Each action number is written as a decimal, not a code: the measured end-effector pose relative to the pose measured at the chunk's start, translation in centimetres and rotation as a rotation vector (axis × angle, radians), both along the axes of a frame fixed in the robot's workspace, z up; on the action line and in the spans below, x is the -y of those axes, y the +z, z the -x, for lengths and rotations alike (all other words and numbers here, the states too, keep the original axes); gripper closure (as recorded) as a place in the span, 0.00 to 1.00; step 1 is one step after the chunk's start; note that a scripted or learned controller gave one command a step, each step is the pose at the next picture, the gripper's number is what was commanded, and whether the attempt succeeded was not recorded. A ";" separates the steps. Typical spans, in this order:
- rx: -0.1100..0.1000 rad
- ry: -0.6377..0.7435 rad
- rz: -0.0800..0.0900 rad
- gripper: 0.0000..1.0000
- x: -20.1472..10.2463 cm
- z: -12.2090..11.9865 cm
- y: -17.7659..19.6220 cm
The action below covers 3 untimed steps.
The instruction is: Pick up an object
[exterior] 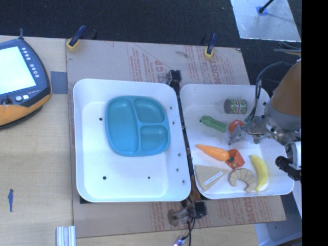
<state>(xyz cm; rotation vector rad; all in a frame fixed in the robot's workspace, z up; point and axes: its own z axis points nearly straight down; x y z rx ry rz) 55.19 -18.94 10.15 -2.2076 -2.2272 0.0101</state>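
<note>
Lying in the right bin [190, 137]: one carrot [212, 151], one banana [261, 172]; tool [240, 130] state unclear.

1. Green can [235, 106], on its side, at twelve o'clock of the right bin [205, 94].
2. Green pepper [212, 122], ten o'clock.
3. Red tomato [236, 125], centre, by the gripper [237, 134].
4. Orange carrot [215, 152], lying flat at eight o'clock.
5. Yellow banana [260, 172], five o'clock.
6. Croissant [242, 177], six o'clock.
7. Tan wedge [208, 177], seven o'clock.

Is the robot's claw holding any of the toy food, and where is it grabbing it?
It cannot be told: the gripper sits low over a small red thing in the right bin.
</note>
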 end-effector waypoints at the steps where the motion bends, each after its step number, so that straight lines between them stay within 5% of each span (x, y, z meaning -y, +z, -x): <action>1: 0.006 -0.004 -0.001 0.00 2.2 -4.8 -1.0; 2: 0.005 -0.001 -0.002 1.00 2.2 -4.8 0.1; 3: 0.007 -0.005 -0.002 1.00 -7.5 -3.2 10.9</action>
